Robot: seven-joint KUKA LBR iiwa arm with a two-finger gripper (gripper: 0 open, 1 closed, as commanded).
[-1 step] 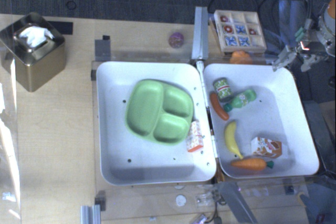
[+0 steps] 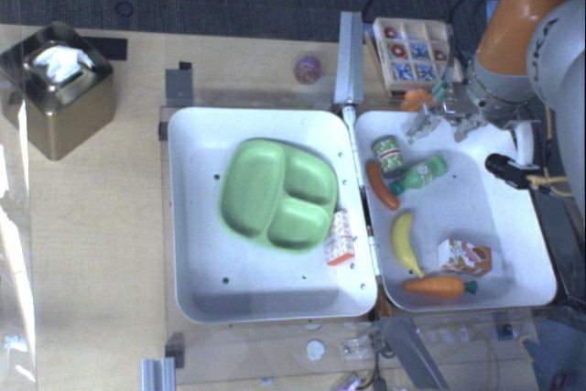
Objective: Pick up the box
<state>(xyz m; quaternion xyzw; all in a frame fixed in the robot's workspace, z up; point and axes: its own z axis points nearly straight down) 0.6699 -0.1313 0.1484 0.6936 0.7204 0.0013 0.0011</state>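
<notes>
My claw (image 2: 439, 117) hangs over the right bin's (image 2: 513, 224) far edge; I cannot tell its state. The box (image 2: 464, 257) stands near the bin's front, toward six o'clock from my claw, well apart, just above the carrot (image 2: 436, 287).

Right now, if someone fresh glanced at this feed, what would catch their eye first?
Probably the big green divided plate filling the left bin, with a small box leaning at its right edge. Next, the arm's orange band at upper right, its tool over the right bin's far edge, above a banana, a carrot and a carton.
</notes>
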